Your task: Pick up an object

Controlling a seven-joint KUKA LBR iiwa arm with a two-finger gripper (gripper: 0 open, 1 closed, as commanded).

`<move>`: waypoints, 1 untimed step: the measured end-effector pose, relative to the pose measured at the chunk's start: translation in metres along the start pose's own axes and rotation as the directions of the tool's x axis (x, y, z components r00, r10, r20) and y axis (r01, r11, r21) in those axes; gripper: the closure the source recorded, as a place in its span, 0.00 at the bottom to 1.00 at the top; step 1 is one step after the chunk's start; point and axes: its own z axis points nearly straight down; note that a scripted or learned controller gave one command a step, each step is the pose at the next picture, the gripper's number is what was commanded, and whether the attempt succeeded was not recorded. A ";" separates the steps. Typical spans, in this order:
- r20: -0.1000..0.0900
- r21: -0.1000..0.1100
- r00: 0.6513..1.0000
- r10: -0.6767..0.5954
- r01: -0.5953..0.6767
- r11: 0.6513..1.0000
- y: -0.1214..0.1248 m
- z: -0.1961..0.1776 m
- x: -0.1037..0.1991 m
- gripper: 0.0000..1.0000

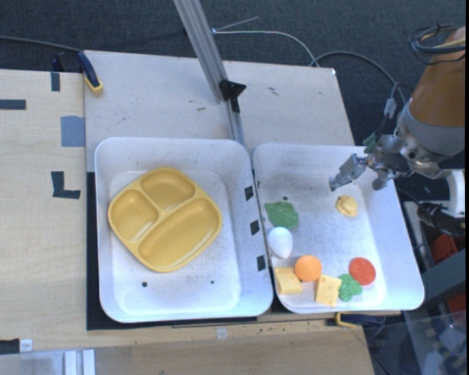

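Note:
My gripper [358, 175] hangs over the upper right part of the right bin [320, 156], its two fingers spread open with nothing between them. Just below it lies a small pale yellow lump [346, 205]. Further down the bin hold a green leafy piece [282, 213], a white egg [280, 242], an orange ball [307, 269], a red round piece [363, 270], two yellow cheese blocks [288, 281] [327, 289] and a small green piece [349, 287].
The left bin [121, 291] holds a yellow divided plate [165, 218]. A slanted metal pole [205, 45] rises behind the bins. Cables run across the bench at the back right.

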 end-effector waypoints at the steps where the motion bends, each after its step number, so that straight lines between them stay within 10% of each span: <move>1: 0.000 -0.002 1.000 -0.002 0.002 1.000 0.064 0.013 0.008 0.00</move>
